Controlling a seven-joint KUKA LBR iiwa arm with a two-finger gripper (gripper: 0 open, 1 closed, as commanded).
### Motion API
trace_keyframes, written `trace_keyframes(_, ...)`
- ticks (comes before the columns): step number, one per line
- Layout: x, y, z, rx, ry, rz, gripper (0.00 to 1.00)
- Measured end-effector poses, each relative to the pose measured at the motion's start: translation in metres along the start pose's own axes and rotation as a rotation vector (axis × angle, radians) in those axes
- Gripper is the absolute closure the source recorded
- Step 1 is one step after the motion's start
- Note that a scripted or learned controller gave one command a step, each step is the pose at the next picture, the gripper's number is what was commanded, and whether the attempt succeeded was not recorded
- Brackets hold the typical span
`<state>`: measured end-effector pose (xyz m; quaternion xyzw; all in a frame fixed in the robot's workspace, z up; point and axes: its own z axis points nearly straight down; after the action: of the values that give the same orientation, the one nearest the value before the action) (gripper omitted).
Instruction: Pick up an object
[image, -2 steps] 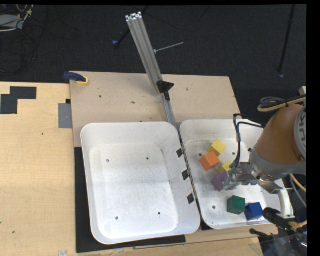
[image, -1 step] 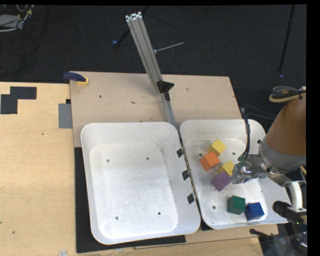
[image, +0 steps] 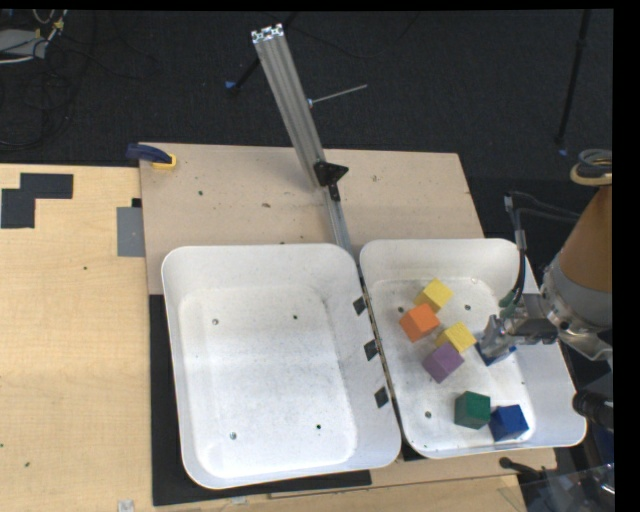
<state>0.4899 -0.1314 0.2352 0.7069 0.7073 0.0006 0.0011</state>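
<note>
Bulk of the arm (image: 590, 265) is cut off at the frame's right side, so just its orange band and grey wrist lean in over the right bin (image: 410, 262). The gripper (image: 497, 340) at its end is a small dark tangle low over that bin's floor, with something blue at its tip; I cannot tell whether the claw is spread or pinched, nor whether that blue bit is a block or part of the tool.

Blocks are plain little cubes, all in the right bin. A yellow block (image: 436, 295) lies toward the bin's far wall, an orange block (image: 420, 321) touches it on the near side, a second yellow block (image: 457, 336) sits just beside the gripper, and a purple block (image: 442, 361) rests against that one. A green block (image: 473, 409) and a blue block (image: 508, 421) sit side by side near the bin's near rim.

The left bin (image: 190, 270) stands just beside the right bin, showing only dark specks.
</note>
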Motion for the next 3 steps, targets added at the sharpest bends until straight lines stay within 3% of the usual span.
trace_keyframes(1, -0.001, 0.001, -0.048, -0.001, 0.0, 0.0, 1.0)
trace_keyframes(3, 0.1, 0.012, -0.022, 0.007, 0.003, -0.004, 1.0)
